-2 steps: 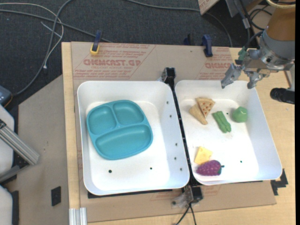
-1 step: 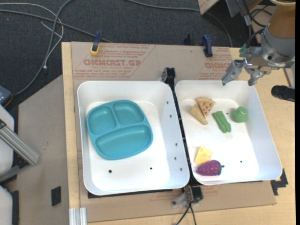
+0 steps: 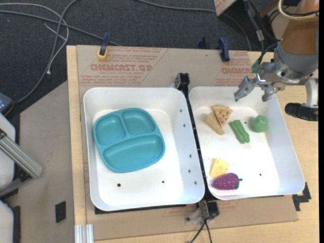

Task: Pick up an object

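Observation:
My gripper hangs open above the far edge of the right bin, with nothing between its fingers. Below and left of it lie a tan waffle wedge and a beige piece touching it. A green pickle-like piece and a round green object lie just below the gripper. Near the bin's front sit a yellow cheese wedge and a purple grape bunch.
The left bin holds a teal divided plate. A black clamp sits between the bins at the back. Blue clamps pin the cardboard base. Cables run over the dark floor behind.

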